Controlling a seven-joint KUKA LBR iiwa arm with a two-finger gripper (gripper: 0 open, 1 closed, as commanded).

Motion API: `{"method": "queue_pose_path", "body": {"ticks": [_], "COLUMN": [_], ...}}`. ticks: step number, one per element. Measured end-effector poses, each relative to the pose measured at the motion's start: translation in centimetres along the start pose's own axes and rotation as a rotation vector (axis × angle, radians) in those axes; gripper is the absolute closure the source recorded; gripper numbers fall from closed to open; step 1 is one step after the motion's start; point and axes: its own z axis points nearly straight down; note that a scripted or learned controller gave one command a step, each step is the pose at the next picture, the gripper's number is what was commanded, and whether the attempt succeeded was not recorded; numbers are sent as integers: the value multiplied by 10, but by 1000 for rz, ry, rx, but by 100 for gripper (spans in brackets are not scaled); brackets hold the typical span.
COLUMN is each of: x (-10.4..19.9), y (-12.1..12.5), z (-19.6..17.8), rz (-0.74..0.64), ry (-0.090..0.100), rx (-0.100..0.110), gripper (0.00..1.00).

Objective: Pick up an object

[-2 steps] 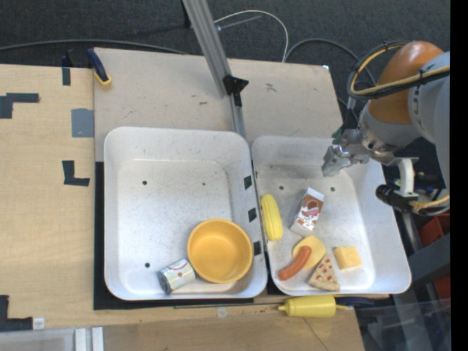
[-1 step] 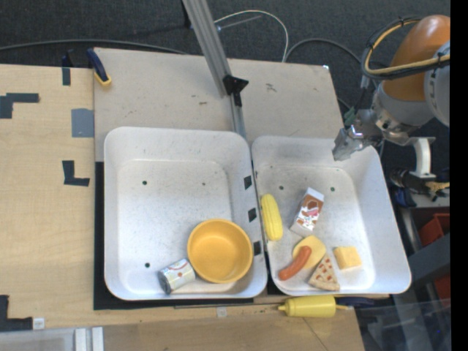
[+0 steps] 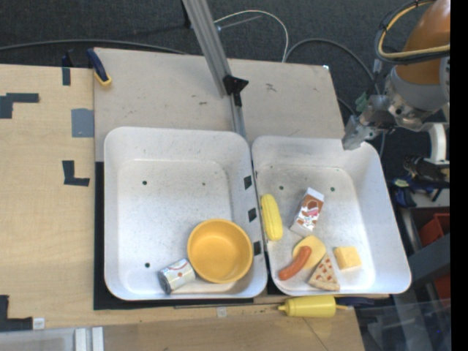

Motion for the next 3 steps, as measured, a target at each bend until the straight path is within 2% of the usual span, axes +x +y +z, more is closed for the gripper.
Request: {"method": "queue_pose_path", "body": {"ticks": [2, 3], "x": [98, 142], "y": [-15, -37], "z": [-4, -5], "rz": [-5, -3], "ry": [3, 2], "rx": [6, 7], "gripper": [100, 100]}}
